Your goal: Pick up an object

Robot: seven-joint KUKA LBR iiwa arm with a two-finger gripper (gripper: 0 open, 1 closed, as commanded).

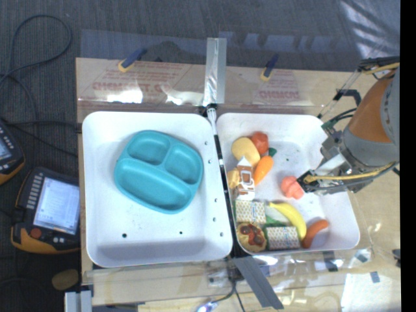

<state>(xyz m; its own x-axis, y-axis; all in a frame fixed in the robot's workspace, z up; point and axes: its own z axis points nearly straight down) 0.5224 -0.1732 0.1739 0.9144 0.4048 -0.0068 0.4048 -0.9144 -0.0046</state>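
Here, over the right of two white bins sitting side by side on a worktop [364, 239], the grey arm [377, 132] with its orange band is reaching in from the right edge, its gripper [307, 181] lying low and pointing left. The dark fingers [315, 176] are sitting just beside, perhaps touching, a small salmon-pink object [292, 187] on the floor of the right bin [305, 125]; whether they are clenched or released cannot be told from this angle, and nothing is visibly sitting between them. Left of the pink piece, toy food is crowding the bin's left side: a yellow lemon-like shape [245, 149] and a red piece [260, 140] at the far end, an orange carrot [263, 169] leaning against them, and a small printed carton [244, 177] just below. Nearer the camera, a banana [291, 216] is lying aslant beside a red sausage-shaped piece [314, 231], with flat packets [281, 236] and a round brown item [251, 234] in the near left corner. The left bin [97, 239] is carrying a teal divided plate [159, 169], lying flat and well apart from the arm. A handheld controller [45, 210] is resting on the floor to the far left.
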